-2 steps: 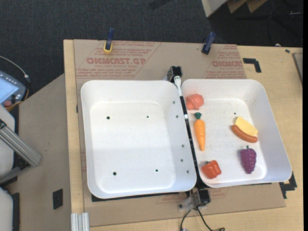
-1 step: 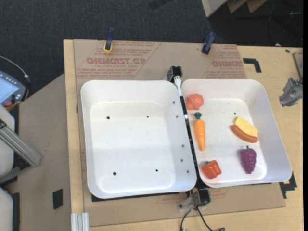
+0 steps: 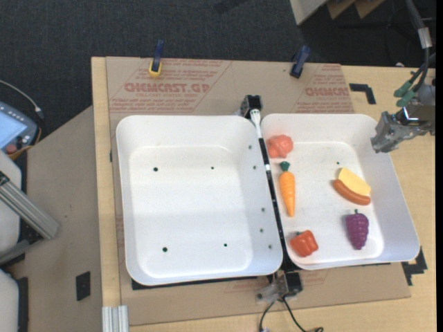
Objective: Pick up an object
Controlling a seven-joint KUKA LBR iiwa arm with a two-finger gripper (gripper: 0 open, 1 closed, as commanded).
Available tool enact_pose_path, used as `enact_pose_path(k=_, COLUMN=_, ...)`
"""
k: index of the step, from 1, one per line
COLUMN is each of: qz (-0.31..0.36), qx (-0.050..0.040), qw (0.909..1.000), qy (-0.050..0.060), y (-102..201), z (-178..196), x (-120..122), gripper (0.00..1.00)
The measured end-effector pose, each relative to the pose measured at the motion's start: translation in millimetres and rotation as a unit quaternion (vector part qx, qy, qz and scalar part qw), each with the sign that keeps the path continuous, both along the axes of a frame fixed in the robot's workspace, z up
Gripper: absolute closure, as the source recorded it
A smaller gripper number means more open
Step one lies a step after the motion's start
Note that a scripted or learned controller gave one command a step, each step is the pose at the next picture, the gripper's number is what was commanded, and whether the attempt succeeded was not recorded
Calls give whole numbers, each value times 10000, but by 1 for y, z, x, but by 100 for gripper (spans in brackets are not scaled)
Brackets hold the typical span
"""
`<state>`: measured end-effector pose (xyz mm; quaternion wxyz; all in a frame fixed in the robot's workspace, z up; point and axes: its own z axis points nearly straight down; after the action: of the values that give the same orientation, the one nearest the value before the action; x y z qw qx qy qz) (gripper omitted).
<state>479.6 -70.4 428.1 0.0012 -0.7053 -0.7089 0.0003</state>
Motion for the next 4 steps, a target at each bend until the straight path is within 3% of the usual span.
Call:
enact_pose_path(k=2, qz=-21, qx=-4, qw=10000, qy=5, y=68, z=-42, x=0, gripper=100)
enact_pose_path(k=3, qz=-28, qx=-5, qw=10000, qy=-5, y=67, z=-41, x=0, gripper=0)
enact_pose_path(k=4, qz=-28, qx=-6, qw=10000, qy=-5, y=67, z=-41, x=0, gripper=0)
